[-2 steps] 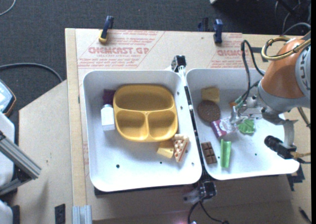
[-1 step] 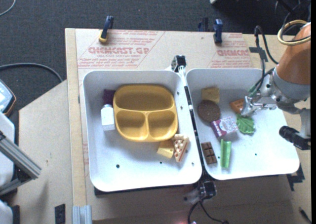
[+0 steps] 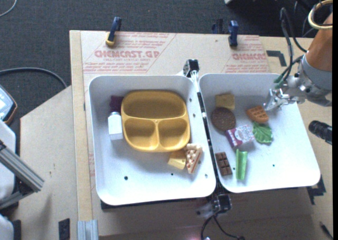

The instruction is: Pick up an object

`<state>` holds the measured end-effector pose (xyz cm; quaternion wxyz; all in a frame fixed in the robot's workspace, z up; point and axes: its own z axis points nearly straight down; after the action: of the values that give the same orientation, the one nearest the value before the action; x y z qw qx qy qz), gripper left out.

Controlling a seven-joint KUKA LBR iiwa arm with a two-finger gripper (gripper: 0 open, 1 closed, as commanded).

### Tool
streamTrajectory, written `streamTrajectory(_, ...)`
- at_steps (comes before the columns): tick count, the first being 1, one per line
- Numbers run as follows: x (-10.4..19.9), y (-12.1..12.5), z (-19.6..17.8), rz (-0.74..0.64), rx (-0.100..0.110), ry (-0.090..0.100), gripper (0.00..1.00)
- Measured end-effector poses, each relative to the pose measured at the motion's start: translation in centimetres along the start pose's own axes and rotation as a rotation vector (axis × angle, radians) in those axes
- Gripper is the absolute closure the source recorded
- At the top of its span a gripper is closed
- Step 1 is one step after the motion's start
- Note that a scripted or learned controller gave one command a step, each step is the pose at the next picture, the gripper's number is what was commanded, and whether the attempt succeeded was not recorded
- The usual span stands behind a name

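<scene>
My gripper (image 3: 273,101) hangs over the right bin (image 3: 296,144), at its upper right, just above and to the right of an orange waffle piece (image 3: 257,114). Nothing shows between its fingers. Below the waffle lie a green leafy piece (image 3: 263,133), a purple-and-white packet (image 3: 239,136), a green stick (image 3: 241,164) and a brown chocolate bar (image 3: 224,163). A brown round patty (image 3: 223,119) and a tan cube (image 3: 225,100) sit at the bin's left.
The left bin (image 3: 100,128) holds a yellow divided plate (image 3: 155,120), a white bottle (image 3: 115,126), a dark purple item (image 3: 116,101), a pizza slice (image 3: 193,158) and a yellow cheese wedge (image 3: 176,163). A ridge divides the bins (image 3: 203,122).
</scene>
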<state>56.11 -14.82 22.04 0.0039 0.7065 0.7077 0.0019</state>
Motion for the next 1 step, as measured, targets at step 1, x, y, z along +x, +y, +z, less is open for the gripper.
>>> streamTrajectory(1, 0.0, 0.08, -0.48, 0.001, 0.004, 0.001, 1.0)
